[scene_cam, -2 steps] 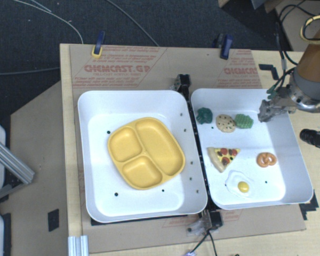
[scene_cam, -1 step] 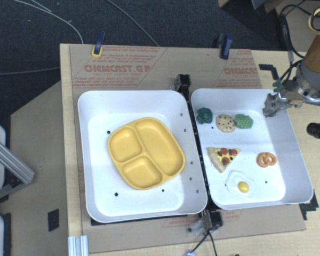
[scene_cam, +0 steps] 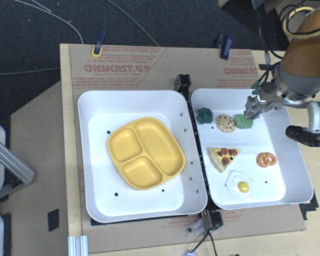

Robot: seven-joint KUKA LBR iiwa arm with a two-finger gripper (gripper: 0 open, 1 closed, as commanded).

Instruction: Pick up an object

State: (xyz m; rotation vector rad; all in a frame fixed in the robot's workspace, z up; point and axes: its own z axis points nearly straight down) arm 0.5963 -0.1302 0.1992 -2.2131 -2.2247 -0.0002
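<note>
End effector [scene_cam: 252, 110] sits low over the right bin [scene_cam: 293, 191], right at a green waffle piece [scene_cam: 244, 121]; I cannot tell from my feed how it stands. Beside that piece lie a cookie [scene_cam: 225, 123] and broccoli [scene_cam: 204, 114]. Red lettering on the surface [scene_cam: 122, 68] reads "CHEMCAST GP". I see the arm [scene_cam: 301, 63] entering from upper right, wrist bent downward.

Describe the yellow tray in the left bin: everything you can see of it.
The yellow tray is a rounded, divided plate that looks like smooth moulded plastic. It has three compartments: two toward the far side and one along the near side, split by raised ridges. It lies flat, right side up, turned at a slant to the bin's edges, near the middle of the left bin. Nothing lies in its compartments, and nothing touches it but the bin floor. The gripper is over the other bin.
</note>
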